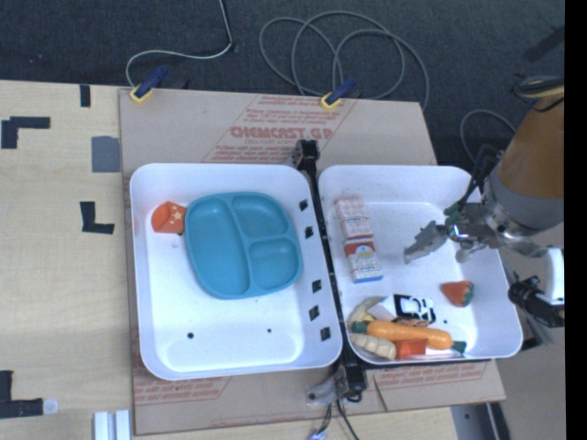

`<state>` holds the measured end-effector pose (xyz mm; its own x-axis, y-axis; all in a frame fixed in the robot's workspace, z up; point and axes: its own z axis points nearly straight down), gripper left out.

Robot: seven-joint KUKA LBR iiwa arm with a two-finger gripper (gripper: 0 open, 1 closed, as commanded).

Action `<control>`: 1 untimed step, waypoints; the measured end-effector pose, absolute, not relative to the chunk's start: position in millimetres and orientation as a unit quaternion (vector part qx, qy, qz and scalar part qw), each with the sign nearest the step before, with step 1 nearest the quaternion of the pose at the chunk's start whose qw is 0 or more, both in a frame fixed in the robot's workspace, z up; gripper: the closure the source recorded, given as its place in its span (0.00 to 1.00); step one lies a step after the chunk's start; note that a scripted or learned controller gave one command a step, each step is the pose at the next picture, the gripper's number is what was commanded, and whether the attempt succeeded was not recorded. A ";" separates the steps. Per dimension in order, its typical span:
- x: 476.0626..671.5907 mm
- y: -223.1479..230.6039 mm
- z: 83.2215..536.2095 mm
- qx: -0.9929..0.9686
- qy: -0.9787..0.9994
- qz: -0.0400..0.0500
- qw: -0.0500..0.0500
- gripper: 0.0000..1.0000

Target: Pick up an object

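My gripper [437, 251] hangs over the middle of the right bin [404, 183], its two fingers spread open with nothing between them. A white and red carton [357, 239] lies to its left, by the divider. A small red piece [457, 291] sits just below and right of the fingers. Along the bin's front edge lie an orange carrot [414, 333], a black and white item [413, 307] and a pale yellow piece [377, 344]. In the left bin [229, 356] rest a blue sectioned plate [245, 244] and a red-orange item [168, 217].
The grey arm with its orange band [537, 154] comes in from the right over the right bin's far corner. Cables [339, 49] loop on the dark floor behind the bench. Both bins stand on a cardboard sheet [275, 131].
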<state>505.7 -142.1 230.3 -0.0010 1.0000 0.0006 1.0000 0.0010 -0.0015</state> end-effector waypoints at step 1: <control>531.5 -106.8 141.2 -0.707 -0.708 0.001 0.002 0.00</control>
